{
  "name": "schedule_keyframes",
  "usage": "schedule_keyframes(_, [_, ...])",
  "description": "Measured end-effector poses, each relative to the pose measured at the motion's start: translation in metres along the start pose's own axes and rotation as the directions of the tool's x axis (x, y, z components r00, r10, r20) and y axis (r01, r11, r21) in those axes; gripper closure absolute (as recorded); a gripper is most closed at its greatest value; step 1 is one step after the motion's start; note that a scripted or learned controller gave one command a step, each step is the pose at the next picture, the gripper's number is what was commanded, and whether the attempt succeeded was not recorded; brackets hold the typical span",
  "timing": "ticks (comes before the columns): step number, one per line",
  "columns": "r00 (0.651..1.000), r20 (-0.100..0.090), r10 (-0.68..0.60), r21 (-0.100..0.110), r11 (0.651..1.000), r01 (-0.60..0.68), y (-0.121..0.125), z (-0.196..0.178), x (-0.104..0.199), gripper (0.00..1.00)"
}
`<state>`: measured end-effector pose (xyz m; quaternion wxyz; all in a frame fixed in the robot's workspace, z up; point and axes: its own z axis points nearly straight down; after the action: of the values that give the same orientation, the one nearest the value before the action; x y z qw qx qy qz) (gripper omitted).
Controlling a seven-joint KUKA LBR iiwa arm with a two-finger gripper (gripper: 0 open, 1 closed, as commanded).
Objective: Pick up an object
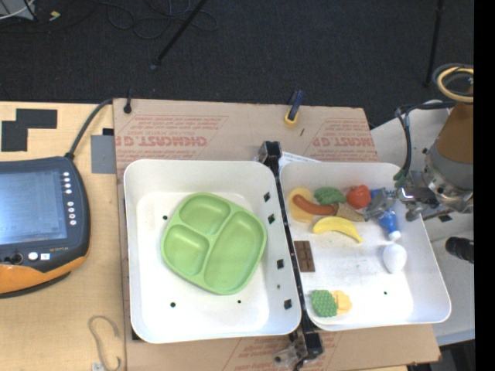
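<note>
looking down at my feed, i see the gripper at the right of the frame, over the upper right corner of the right bin, with the arm and its orange band reaching in from the right edge. i cannot tell how the gripper is set; the metal parts there blur together, and i see nothing clearly caught in it.

just beside the gripper, to its left and slightly below, lies a blue item, tilted. left of that is a red tomato, then a green leafy piece, and further left a hot dog near the bin's upper left. a banana lies below these, near the middle. a white egg-like thing rests below the blue item. a brown bar lies along the bin's left side, and a corn cob, green and yellow, sits at the bottom left.

the left bin holds a green divided plate, lying flat at its centre. both bins rest on cardboard. a pendant with a screen sits at the far left of the frame, and a blue and yellow clamp grips the cardboard's top edge.
</note>
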<state>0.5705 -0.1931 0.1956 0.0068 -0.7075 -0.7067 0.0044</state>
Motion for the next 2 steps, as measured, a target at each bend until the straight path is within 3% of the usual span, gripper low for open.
schedule_keyframes(1, [1.000,0.003,-0.002,-0.014,1.000,0.002,0.003,-0.008,0.000,0.00])
schedule_keyframes(2, [1.000,0.002,-0.003,-0.012,1.000,0.003,0.011,0.052,-0.001,0.00])
